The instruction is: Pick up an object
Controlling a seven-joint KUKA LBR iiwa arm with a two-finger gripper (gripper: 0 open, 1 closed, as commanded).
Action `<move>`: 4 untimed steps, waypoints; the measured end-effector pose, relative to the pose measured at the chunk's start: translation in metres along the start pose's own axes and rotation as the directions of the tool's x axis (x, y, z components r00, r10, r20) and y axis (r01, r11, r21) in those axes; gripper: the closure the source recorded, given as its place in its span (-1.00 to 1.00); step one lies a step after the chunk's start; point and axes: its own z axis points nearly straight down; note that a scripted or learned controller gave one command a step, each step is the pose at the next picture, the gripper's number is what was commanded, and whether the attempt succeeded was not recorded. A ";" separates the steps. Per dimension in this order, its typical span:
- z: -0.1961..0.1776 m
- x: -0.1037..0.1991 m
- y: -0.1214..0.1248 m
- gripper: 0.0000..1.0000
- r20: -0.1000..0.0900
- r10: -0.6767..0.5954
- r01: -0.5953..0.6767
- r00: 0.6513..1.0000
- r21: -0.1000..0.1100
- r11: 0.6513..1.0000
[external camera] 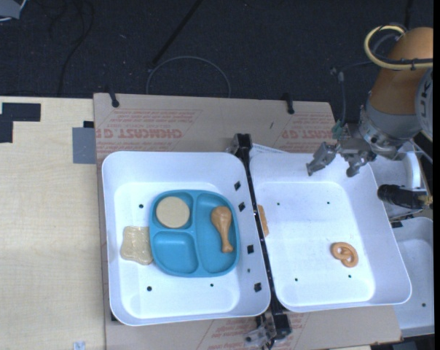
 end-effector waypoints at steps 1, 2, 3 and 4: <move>-0.009 0.000 0.002 -1.00 0.002 -0.002 0.002 1.000 -0.014 1.000; 0.042 0.007 -0.004 -1.00 0.001 0.000 0.000 1.000 -0.009 1.000; 0.085 0.012 -0.003 -1.00 0.002 -0.003 0.003 1.000 -0.010 1.000; 0.126 0.013 -0.003 -1.00 0.002 -0.003 0.003 1.000 -0.011 1.000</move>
